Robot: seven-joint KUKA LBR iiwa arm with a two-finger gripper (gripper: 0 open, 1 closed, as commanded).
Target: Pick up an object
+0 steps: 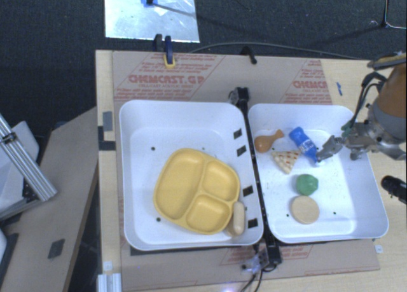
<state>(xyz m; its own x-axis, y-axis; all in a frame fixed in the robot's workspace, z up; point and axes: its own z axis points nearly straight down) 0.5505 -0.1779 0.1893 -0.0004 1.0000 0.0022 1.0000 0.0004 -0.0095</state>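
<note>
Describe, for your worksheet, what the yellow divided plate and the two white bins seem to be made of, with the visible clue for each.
Yellow divided plate: probably moulded plastic, matte; one even colour, rounded rims and soft-edged compartments.

Left white bin and right white bin: likely thin formed plastic, smooth with a slight sheen; rounded corners and shallow curved walls. From the look alone, coated metal cannot be ruled out.

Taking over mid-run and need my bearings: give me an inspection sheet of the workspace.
Surface: bench with left bin and right bin.
Job's things: right bin holds drumstick, blue packet, waffle wedge, green ball, tan disc.
Clutter: yellow divided plate and pale roll in left bin.
Grippers: claw beside blue packet; finger state unclear.
Cables: black cable along the bench's far edge.
Surroundings: dark carpet, metal sheet.
</note>
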